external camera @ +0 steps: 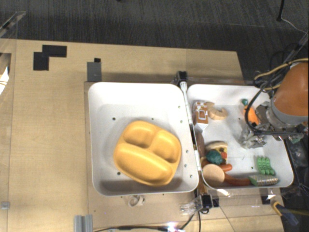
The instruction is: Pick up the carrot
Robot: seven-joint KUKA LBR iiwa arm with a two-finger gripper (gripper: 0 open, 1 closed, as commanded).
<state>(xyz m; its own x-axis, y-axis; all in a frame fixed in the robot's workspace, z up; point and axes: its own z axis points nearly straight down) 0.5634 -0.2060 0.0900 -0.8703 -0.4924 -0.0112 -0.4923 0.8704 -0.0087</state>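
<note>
The carrot [249, 114] is a small orange piece with a green tip. It lies near the back right of the right bin [231, 92], partly hidden under the arm's wrist. My gripper [252, 140] hangs low over the bin floor just in front of the carrot, at the bin's right side. The grey wrist and orange band [293, 93] rise above it toward the right. Nothing shows between the gripper's tips from this angle.
The left bin [104, 129] holds a large yellow bread-shaped object [147, 151]. In the right bin are a brown-and-white toy box [202, 112], a beige ring [219, 113], a teal and red cluster [216, 156], a peach ball [213, 173], a green block [264, 165] and a metallic piece [263, 180].
</note>
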